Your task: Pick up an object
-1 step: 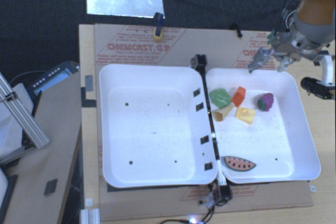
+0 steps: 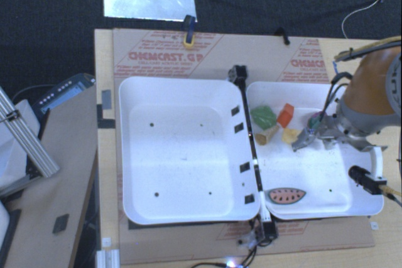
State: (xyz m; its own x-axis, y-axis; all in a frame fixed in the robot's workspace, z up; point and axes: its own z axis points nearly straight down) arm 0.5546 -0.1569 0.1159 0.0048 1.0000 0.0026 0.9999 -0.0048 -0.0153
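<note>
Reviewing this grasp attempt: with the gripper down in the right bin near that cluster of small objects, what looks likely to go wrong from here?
The gripper sits beside the yellow piece, which lies close to the orange block and green block. Closing here may nudge the cluster apart or catch two pieces. The yellow piece looks small and low, so the fingers may slip off it. The watermelon slice lies apart, probably unaffected.

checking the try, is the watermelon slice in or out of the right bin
In. The watermelon slice lies flat on the right bin's floor, near its front left corner.
</note>
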